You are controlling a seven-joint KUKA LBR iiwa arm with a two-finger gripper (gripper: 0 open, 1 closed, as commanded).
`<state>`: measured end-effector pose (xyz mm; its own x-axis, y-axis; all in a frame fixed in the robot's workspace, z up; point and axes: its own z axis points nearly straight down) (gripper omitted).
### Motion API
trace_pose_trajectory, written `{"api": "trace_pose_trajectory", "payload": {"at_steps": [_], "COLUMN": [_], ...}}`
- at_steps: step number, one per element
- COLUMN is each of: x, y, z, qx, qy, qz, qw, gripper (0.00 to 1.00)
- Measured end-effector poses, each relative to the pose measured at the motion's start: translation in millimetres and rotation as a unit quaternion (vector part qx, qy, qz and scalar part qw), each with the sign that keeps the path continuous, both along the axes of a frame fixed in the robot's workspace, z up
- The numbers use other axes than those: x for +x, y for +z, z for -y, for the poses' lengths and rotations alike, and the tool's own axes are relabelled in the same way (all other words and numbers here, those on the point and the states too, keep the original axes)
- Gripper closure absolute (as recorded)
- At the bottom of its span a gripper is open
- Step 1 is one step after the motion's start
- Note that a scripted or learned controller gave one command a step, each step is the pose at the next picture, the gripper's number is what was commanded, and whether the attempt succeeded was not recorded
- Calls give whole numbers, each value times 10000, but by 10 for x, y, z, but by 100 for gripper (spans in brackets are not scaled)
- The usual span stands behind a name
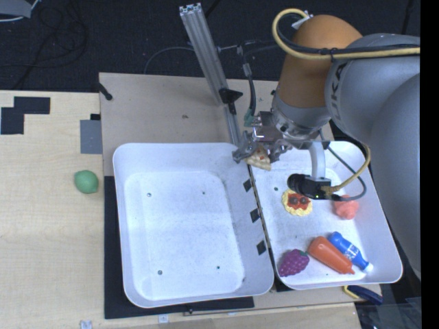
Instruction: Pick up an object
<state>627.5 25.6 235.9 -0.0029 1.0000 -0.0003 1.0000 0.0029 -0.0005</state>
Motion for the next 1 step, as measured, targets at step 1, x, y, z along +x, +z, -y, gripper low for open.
{"api": "trace_pose_trajectory", "payload": {"at_steps": [1], "x": [198], "y": [70], "z": [-439], "qx": [1], "qy": [-4], "qz": [2], "qw": [10000], "gripper": [100]}}
